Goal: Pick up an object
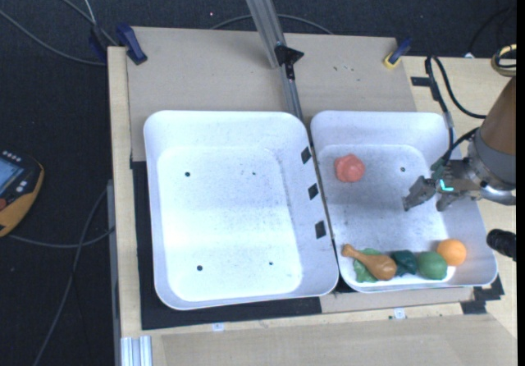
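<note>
The right bin holds a pink-red lump near its back left. Along its front edge lie a brown drumstick-shaped toy, a dark green piece, a green ball and an orange ball. My gripper hangs over the right part of this bin, right of the pink-red lump and above the orange ball. Its fingers are spread apart and nothing is between them.
The left bin lies beside the right one, with black clips along the shared edge. A metal pole slants in from the top to the bins' junction. Cables run along the right side behind the arm.
</note>
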`<state>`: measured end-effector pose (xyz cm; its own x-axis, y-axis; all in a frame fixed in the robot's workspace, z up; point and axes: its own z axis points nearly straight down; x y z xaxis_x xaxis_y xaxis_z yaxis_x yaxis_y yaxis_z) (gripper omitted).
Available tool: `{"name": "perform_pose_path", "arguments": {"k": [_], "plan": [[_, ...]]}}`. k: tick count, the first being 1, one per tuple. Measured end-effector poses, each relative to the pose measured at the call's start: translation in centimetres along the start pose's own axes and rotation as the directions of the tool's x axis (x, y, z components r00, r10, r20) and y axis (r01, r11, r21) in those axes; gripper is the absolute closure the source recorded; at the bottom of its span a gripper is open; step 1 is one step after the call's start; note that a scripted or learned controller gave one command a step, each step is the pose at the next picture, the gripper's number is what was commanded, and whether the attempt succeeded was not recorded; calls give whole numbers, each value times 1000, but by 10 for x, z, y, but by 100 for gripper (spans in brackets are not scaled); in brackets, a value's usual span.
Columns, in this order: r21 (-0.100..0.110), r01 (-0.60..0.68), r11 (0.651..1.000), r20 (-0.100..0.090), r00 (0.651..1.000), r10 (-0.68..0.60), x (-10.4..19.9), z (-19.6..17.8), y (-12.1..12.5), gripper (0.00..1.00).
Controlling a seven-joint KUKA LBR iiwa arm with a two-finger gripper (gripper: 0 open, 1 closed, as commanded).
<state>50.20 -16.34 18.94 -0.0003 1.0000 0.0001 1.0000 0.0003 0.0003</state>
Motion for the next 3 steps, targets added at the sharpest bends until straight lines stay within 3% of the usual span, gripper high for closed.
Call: {"name": "perform_pose_path", "arguments": {"k": [1, 3], "plan": [[0, 0, 1000, 0, 1000, 0, 0, 0, 0, 0], [2, 0, 1000, 0, 1000, 0, -4, 103, 4, 0]]}}
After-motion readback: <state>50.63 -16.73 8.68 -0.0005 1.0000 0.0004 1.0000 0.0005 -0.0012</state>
